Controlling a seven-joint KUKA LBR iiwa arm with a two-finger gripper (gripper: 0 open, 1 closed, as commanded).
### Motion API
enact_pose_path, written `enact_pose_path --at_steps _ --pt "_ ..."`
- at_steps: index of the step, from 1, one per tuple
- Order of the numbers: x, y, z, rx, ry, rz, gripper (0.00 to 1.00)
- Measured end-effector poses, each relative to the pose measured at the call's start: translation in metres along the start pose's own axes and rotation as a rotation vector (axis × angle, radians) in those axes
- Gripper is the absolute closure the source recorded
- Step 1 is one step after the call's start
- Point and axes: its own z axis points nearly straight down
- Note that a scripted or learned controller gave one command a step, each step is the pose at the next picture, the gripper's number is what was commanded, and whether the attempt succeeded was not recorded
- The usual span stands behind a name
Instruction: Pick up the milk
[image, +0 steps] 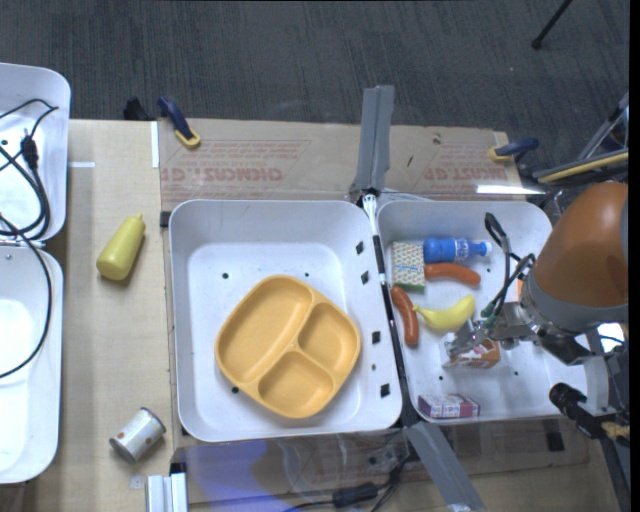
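The gripper (488, 338) is hanging low in the right bin (530, 405), right over a small white and orange carton (474, 352) that I am taking for the milk; whether it is spread or pinching cannot be told from here. The carton is lying tilted on the bin floor, just right of and nearer than the banana (447, 314), apart from the pink box (448, 405) at the near edge.

Risks, as I am judging them: the carton is sitting askew, so a closing grip may be catching a corner and squeezing it out sideways. The banana is lying close on the left, and a stray push may be nudging it or dragging it along. The pink box is looking carton-like too, so the program may be aiming at the wrong thing.

Writing: red print is running upside down along the cardboard (300, 160) at the far side, too blurred to be reading surely. The carton, the pink box and the blue bottle (455, 248) are carrying labels, none legible
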Motion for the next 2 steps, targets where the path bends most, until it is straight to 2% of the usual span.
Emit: enact_pose_path --at_steps 1,2 --pt "0.002 0.006 0.033 -0.027 -0.016 -0.004 0.00" --pt "0.038 0.003 -0.054 0.000 -0.002 0.132 0.00"
